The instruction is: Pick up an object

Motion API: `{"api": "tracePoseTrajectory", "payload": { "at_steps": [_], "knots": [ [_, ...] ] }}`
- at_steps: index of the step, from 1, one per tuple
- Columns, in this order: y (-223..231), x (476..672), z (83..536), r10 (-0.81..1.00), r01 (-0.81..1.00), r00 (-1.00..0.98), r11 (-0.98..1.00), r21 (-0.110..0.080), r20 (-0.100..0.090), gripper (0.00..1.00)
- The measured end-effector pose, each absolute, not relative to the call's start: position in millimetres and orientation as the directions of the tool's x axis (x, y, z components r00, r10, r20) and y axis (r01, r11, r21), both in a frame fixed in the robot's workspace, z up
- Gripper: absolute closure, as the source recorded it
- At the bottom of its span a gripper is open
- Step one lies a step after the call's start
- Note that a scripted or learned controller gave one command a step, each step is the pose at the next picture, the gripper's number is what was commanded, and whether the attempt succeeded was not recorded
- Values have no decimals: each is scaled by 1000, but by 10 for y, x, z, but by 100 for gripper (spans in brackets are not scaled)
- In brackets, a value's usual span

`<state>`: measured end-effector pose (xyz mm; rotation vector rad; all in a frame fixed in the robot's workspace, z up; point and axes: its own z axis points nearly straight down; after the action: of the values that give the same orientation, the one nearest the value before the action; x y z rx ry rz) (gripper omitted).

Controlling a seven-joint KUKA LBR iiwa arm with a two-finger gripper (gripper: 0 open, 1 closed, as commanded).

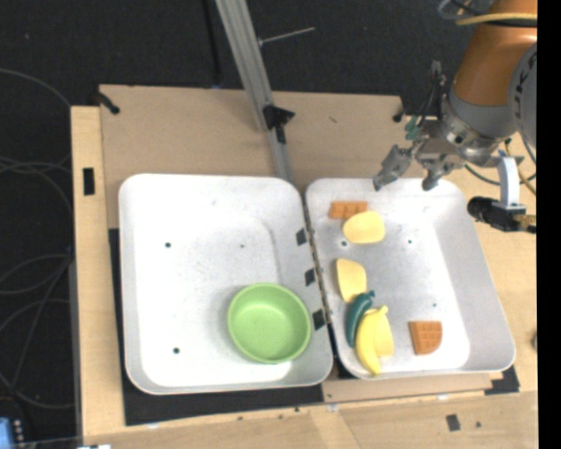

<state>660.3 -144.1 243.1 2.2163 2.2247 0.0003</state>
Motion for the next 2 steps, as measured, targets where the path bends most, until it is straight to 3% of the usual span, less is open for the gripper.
{"api": "tracePoseTrajectory", "payload": {
  "at_steps": [1,2],
  "knots": [
    [-1445,6602,2431,1000,1000,-4,4,1,-2,0],
    [-1399,6527,1956,1000,1000,-1,1,-3,-2,0]
  ]
}}
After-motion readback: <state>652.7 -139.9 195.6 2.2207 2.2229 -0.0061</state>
